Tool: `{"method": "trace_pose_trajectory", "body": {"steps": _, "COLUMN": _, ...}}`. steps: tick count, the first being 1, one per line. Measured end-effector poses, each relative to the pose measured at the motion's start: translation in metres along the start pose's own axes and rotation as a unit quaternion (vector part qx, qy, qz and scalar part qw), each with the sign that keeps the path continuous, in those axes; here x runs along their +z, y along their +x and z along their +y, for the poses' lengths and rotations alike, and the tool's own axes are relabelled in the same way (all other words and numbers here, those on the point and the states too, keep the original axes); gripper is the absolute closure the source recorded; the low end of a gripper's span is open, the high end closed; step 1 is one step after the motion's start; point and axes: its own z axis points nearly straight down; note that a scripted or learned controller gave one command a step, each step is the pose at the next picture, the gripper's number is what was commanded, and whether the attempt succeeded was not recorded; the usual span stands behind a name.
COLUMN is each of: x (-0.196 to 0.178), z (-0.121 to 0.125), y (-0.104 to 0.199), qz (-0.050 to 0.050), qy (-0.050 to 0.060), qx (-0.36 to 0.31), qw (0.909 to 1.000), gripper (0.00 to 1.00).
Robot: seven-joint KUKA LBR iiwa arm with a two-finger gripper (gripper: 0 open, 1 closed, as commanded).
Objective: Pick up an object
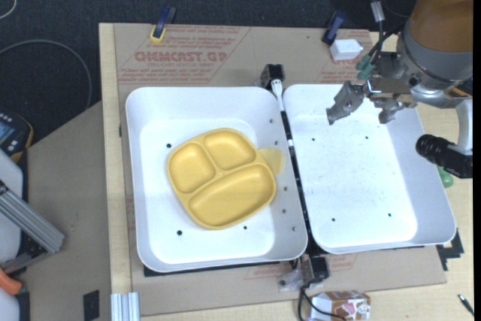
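A yellow divided plate (pixel 222 178) lies flat in the left bin (pixel 143 162), a little left of the frame's centre. It has three compartments, two small ones toward the top and one wide one toward the bottom, and it sits turned at a slant. Its right edge comes near the bin's right wall, and a pale yellow patch (pixel 272 159) shows just beside that edge. The right bin (pixel 391 184) sits beside it, its white floor marked by a few dark dots. Between the two bins runs a dark strip with a black clip (pixel 272 75) at its upper end. The pincer (pixel 366 106) hangs over the upper part of the right bin, well apart from the plate; its two fingers are spread with nothing between them. The arm (pixel 443 19) enters from the upper right of the frame. Both bins rest on a brown board on the tabletop (pixel 188 52), with a blue and yellow clamp (pixel 161 24) at its upper left edge.
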Motion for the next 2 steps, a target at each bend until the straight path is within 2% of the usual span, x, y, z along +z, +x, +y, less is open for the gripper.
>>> {"method": "trace_pose_trajectory", "body": {"steps": 1, "x": -0.0783, "z": -0.0433, "y": 0.0486, "qz": 0.001, "qy": -0.002, "qx": -0.001, "qw": 1.0, "gripper": 0.0}}
{"method": "trace_pose_trajectory", "body": {"steps": 2, "x": -0.0843, "z": -0.042, "y": 0.0461, "qz": -0.001, "qy": 0.0, "qx": 0.001, "qw": 1.0, "gripper": 1.0}}
